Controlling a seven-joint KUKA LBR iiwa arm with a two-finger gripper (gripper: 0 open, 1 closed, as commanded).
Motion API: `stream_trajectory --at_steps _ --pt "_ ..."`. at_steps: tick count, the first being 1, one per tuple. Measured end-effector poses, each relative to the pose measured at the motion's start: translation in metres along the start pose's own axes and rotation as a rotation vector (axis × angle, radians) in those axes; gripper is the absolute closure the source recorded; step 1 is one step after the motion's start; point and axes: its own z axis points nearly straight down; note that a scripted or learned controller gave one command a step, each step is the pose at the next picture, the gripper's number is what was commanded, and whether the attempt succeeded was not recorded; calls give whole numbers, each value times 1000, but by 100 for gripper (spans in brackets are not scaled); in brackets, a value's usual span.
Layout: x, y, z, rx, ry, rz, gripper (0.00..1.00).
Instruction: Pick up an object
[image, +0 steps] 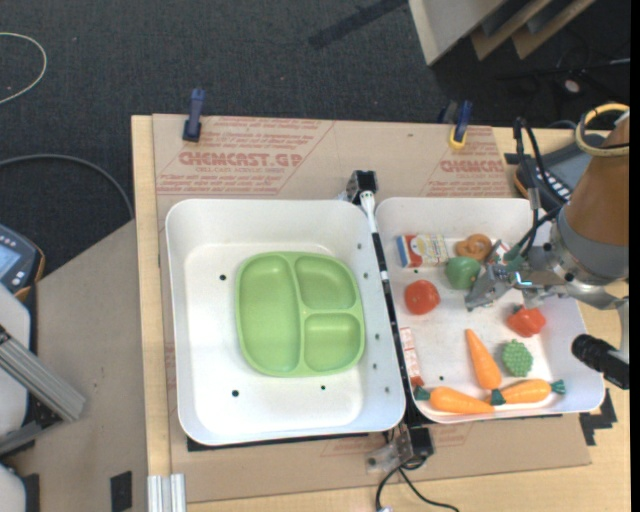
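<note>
**Gripper low in the right bin, nothing lifted yet**

The gripper (487, 283) is down in the right bin (440, 212) beside the green pepper (461, 270); its fingers look parted, with nothing between them; the toy tomato (421, 296) and carrots (482, 360) lie untouched; grasping and lifting remain.

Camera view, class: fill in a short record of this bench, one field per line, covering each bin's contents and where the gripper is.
left bin: holds a green divided plate
right bin: toy foods
red items: tomato; a second red piece
orange items: three carrots near the front edge
green items: pepper; broccoli
back of right bin: small carton lying on its side
gripper: over the right bin, beside the pepper
</note>
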Motion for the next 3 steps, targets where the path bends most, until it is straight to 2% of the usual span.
stream_trajectory --at_steps 1,2,3 --pt "-54 0 136 5 0 4 0" --pt "-52 2 120 -4 -2 2 100" --pt "47 -9 25 -10 3 -11 100"
